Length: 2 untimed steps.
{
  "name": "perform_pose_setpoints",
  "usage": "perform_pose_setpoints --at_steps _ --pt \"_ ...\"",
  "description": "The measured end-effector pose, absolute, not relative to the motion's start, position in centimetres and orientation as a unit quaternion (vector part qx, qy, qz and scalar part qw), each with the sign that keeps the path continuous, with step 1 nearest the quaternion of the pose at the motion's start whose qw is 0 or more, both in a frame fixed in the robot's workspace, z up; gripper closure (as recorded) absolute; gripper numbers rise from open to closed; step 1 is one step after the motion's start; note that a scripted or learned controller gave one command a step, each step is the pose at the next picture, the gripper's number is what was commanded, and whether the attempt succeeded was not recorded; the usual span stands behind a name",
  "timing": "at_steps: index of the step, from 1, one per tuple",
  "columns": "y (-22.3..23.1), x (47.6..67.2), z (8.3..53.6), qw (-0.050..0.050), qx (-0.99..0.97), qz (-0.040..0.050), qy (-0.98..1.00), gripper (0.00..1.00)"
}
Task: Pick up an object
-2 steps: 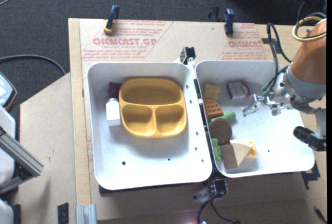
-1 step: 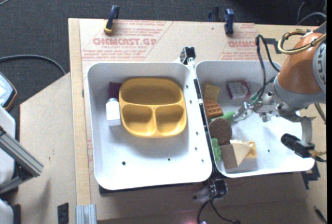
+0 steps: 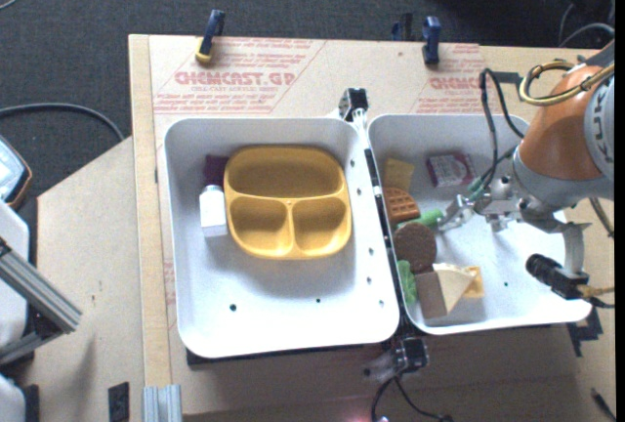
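End effector in right bin, just beside waffle.

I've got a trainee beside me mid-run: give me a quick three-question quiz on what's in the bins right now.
1. True or false: the yellow divided tray lies in the right bin.
2. Which touches the tray's left edge: A) a small white bottle, B) a waffle, C) a pink packet?
3. Fill in: the hand is over the ____ bin.

Key: 1 false, it lies in the left bin; 2 A; 3 right.
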State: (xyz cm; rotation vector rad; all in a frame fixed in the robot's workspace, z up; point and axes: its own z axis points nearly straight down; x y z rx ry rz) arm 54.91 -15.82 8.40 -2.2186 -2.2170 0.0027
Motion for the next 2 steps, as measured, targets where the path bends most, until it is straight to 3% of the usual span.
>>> perform_pose_setpoints --at_steps 1,2 --pt "-15.9 55.0 9.5 0.001 -0.708 0.0001 -0.706 1.00" --pt "-16.4 54.7 14.0 -0.003 -0.708 -0.0011 -0.706 1.00"
